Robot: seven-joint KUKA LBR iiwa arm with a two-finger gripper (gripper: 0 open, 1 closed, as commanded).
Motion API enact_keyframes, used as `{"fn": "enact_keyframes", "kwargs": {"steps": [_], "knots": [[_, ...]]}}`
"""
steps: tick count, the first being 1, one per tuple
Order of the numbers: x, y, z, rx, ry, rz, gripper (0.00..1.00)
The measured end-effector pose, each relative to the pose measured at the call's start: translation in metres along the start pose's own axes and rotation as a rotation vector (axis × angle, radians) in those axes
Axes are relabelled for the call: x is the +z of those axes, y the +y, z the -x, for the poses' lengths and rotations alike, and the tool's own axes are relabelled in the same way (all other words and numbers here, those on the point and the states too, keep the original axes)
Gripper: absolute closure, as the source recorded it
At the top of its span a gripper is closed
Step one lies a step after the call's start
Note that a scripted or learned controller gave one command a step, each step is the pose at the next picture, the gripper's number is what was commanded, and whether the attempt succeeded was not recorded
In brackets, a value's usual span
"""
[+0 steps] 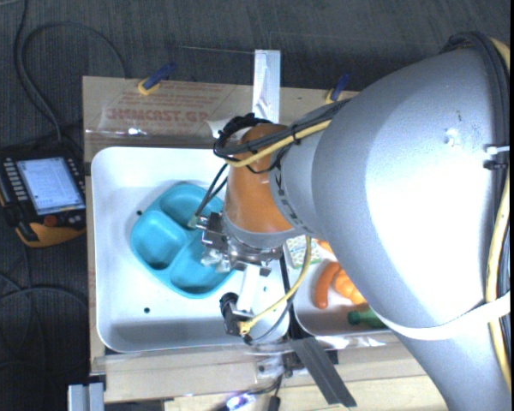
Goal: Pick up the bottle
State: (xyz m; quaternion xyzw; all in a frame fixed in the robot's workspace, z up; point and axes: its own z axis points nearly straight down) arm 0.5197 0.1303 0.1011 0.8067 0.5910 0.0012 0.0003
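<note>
Grey arm with orange wrist band (253, 199) reaches in from the right, low over the left shallow white bin (120, 315). Gripper (216, 248) sits at the right edge of a bright blue plastic compartment tray (167, 229), which lies skewed in the middle of that bin. Contact with the tray can't be told. Open or closed: also can't tell, since the wrist covers it from above.

Bottle position can't be told. A pale printed item (298, 248) peeks out at the left edge of the right white bin (313, 325), tight against the arm, but it is too hidden to say whether it's the bottle. In the same bin, by the corner at its left and bottom edges as seen:
- an orange carrot-shaped piece (325, 285)
- a second orange piece (353, 291) just beside it
- a dark green piece (364, 317) nearer the bottom edge

The arm's body covers the rest of that bin.

Off the bench, on the dark carpet to the left, lies a black-and-orange handheld pendant with a lit screen (43, 187).
</note>
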Motion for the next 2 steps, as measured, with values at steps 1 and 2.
{"fn": "enact_keyframes", "kwargs": {"steps": [1,2], "knots": [[-0.069,-0.061,-0.068,0.030,-0.005,-0.008,1.00],[-0.092,-0.065,-0.087,0.368,-0.009,-0.005,1.00]]}}
